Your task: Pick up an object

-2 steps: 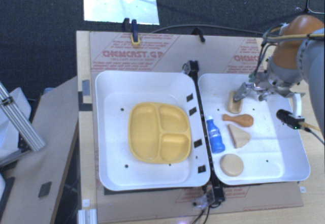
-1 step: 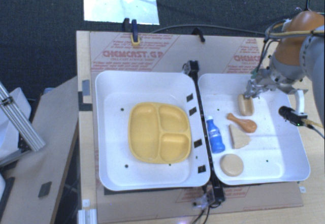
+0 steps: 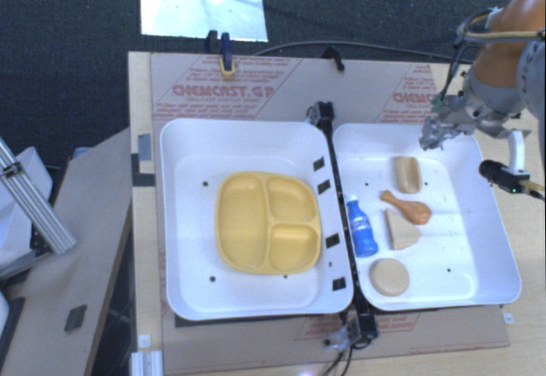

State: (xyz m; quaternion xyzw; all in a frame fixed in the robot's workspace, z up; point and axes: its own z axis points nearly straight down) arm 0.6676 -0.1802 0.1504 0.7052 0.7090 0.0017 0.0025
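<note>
Tool (image 3: 433, 137) over right bin (image 3: 490, 268) far corner, grip state unclear, bread roll (image 3: 407, 173) nearest, drumstick (image 3: 408, 207) beyond

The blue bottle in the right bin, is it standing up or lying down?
Lying down. The blue bottle rests on its side on the floor of the right bin, white cap pointing toward the far side, close beside the divider between the bins.

right bin (image 3: 490, 268): blue bottle (image 3: 361, 228) at left wall | bread roll (image 3: 407, 174) | drumstick (image 3: 408, 208) | wedge (image 3: 402, 232) | round cookie (image 3: 390, 277) near front
</note>
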